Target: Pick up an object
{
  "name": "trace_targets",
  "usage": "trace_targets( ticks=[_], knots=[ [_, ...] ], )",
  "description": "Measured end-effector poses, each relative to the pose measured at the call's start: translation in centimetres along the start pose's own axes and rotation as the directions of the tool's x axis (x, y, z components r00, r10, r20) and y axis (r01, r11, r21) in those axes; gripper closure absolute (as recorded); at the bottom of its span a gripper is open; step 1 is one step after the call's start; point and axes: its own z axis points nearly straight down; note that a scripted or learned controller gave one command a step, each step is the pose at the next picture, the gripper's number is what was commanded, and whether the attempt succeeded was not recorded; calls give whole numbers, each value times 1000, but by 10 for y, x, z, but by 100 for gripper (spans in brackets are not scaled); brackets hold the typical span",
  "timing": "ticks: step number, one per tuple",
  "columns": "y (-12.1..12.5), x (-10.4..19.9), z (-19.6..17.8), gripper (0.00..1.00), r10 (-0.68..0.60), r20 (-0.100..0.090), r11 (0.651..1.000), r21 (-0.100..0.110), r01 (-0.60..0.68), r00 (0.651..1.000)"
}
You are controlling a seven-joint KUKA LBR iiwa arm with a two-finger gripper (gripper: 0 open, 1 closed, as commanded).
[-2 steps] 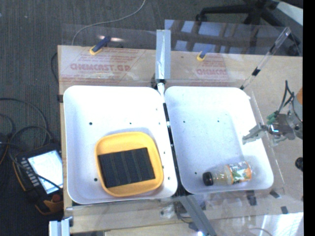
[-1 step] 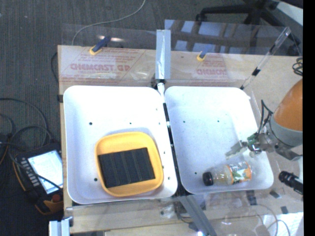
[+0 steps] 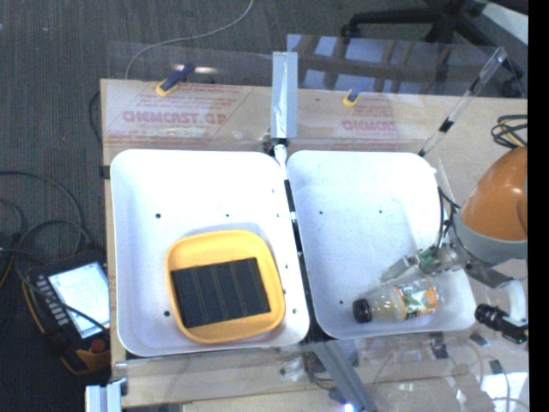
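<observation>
A small clear bottle (image 3: 396, 302) with a black cap and a colourful label lies on its side near the front of the right bin (image 3: 360, 187), cap pointing left. My gripper (image 3: 418, 265) hangs just behind and above the bottle's right half, reaching in from the right under the orange wrist band (image 3: 502, 197). I cannot tell whether it touches the bottle. A yellow dish-shaped object (image 3: 225, 286) with a black ribbed top rests in the front middle of the left bin (image 3: 171, 187).
A low wall (image 3: 292, 221) separates the two bins. Clear panels with yellow clips stand behind the bins. A cable and a small device lie on the floor at the left. Black hardware sits off the right bin's front right corner.
</observation>
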Motion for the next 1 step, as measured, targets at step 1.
trace_targets(
  ticks=[1],
  knots=[
    [3,-3,-8,100,1,9,1000,-8,0,1000]
  ],
)
